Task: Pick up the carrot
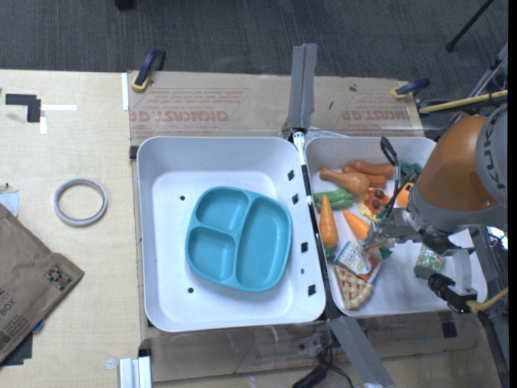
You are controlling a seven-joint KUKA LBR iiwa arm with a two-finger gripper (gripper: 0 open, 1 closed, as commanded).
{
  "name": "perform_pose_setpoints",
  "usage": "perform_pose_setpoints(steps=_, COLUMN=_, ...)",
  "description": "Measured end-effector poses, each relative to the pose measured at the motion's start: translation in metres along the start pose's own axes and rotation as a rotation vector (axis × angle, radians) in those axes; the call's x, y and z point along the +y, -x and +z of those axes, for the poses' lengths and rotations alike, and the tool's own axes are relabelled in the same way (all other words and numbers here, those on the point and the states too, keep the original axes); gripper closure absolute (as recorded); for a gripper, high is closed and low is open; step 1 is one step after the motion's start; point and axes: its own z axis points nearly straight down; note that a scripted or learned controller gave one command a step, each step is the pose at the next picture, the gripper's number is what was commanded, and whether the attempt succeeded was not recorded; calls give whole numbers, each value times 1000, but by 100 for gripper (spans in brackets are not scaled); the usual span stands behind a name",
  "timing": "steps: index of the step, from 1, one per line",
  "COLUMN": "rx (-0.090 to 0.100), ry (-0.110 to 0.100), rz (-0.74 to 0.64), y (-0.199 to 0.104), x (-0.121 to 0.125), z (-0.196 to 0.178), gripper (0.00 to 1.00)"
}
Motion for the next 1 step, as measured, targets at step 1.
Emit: perform_pose_setpoints(steps=1, rx=-2, ry=-10, rz=34, y=-62, x=40, z=-86, gripper=100)
